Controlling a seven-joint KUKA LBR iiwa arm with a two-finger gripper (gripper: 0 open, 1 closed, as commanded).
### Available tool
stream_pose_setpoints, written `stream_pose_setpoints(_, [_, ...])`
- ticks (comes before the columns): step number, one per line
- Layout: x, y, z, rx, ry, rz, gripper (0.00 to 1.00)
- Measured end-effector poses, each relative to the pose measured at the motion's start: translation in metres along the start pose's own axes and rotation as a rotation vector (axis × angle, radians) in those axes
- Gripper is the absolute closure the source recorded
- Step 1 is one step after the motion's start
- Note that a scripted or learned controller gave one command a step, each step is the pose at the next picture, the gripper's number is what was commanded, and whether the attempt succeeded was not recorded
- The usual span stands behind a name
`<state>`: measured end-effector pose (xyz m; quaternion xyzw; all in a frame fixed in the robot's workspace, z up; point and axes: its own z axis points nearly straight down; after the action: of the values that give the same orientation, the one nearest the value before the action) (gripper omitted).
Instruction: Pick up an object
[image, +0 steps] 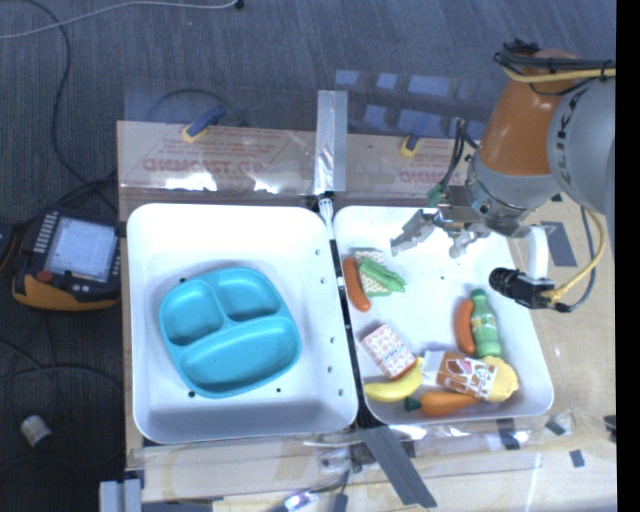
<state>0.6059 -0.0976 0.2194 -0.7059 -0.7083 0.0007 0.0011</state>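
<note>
My gripper (436, 236) hangs over the back of the right bin (541, 345), fingers spread apart with nothing between them. Just left of and below it lie a green leafy toy (383, 274) and an orange-red sausage (353, 283) by the bin's left wall. Nearer the front sit a pink-and-white snack box (386, 349), a banana (394, 386), a carrot (446, 403), an orange juice carton (467, 374) and a yellow fruit (505, 379). A green bottle (484, 323) and a second sausage (463, 326) lie at the right.
The left bin (150, 235) holds a blue divided plate (229, 329). A clear panel stands behind both bins. A black camera unit (520, 286) hangs off the arm by the right bin's edge. A teach pendant (70, 258) lies on the floor at left.
</note>
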Motion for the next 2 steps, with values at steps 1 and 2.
stream_pose_setpoints(1, [-0.058,-0.044,0.053,0.001,-0.001,0.002,0.0])
stream_pose_setpoints(2, [-0.112,-0.017,0.08,0.001,-0.001,0.062,0.0])
